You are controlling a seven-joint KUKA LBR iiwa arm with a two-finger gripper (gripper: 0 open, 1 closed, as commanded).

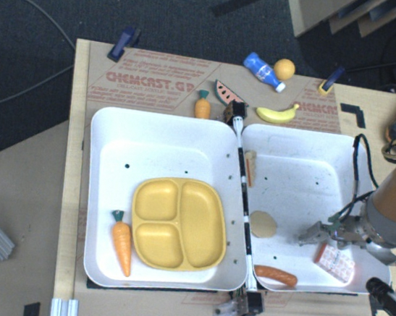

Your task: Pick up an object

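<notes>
Left bin (113, 134): a yellow divided plate (178, 223) sits in the near half, tilted a bit, three compartments. A carrot (121, 244) lies just beside the plate's left edge, green top pointing away from the near rim.

On the cardboard behind the bins: a blue clip (123, 43) at the far left corner, a small orange carrot-like toy (203, 107), a watermelon slice (227, 93), a blue bottle (263, 71) lying on its side with an orange ball (285, 68) touching its end, a banana (276, 113) just behind the right bin's far rim, and another blue clip (331, 79).

Right bin (294, 149): a thin brown stick-like piece (249, 168) lies along the left wall. A tan round cookie-like disc (264, 225) sits near the left wall, mid-bin. A sausage (275, 275) lies at the near rim. A red-and-white packet (335, 263) lies flat toward the right side of the bin.

The gripper (333, 235) is low in the right bin, just above and touching or nearly touching the packet's far edge; the arm comes in from the right. The claw looks spread wide, one finger (309, 235) sticking out left toward the disc, with nothing held between the fingers. The packet is on the bin floor, not lifted.
</notes>
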